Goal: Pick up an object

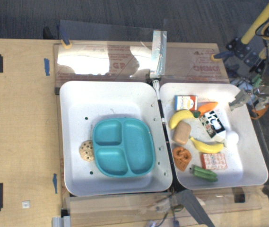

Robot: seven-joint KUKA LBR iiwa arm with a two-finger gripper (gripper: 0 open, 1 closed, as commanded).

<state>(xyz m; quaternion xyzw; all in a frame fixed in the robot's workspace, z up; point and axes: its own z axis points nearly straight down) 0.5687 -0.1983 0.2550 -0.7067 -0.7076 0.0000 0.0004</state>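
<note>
Toy food items are lying heaped in the right bin (247, 167), none of them between the jaws. The gripper (242, 98) is hovering at the right bin's upper right rim, and whether its jaws are open or closed I cannot tell, since the view is blurring them against the clutter behind.

Taking the right bin as landmark: a small red and white carton (185, 102) is sitting near its upper left corner, with a carrot (207, 107) just beside it toward the bin's middle. A banana (180, 117) is curving below the carton, touching a tan bread piece (182, 133). A black and white bottle (214, 126) is lying tilted across the bin's centre, its white cap end pointing toward the right wall. A second banana (207, 146) is lying under the bottle. An orange pretzel (182, 158) is resting by the bin's left wall, a red box (214, 161) is lying near the front, and a green pepper (203, 173) is sitting by the front rim.

Beside the right bin, the left bin (73, 126) is holding a teal divided plate (123, 147) and a cookie (86, 150) touching the plate's left edge.
</note>
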